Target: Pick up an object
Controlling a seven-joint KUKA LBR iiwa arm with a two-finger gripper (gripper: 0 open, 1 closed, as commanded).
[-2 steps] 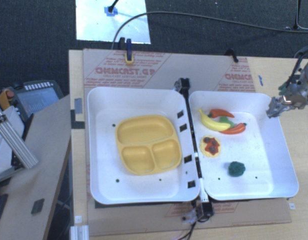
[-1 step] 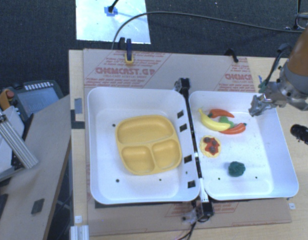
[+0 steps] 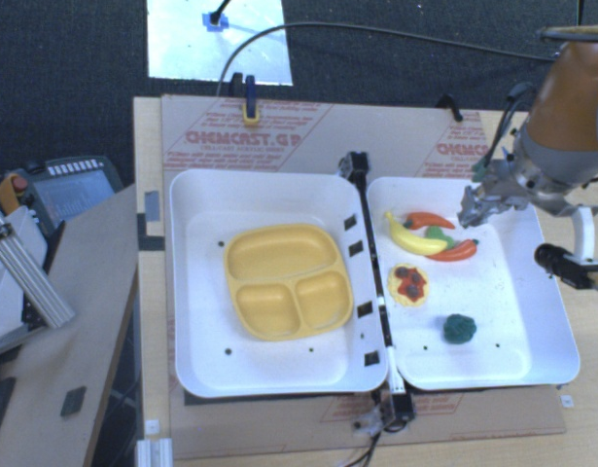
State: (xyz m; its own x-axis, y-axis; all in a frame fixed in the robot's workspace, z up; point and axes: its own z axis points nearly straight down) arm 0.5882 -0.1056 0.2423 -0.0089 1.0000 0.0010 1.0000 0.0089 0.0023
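Sheet under the bins (image 3: 279,129): red print "CHEMCAST GP", readable behind the left bin.
Same sheet, right end: the red print repeats but looks partly hidden, too cut off to read surely.

End effector (image 3: 471,210) low, arm angled down

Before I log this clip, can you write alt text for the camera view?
A grey and orange arm holds its tool just above a toy banana and two chili peppers in the right white bin, which also holds a small pizza and broccoli. The left bin holds a yellow divided tray.
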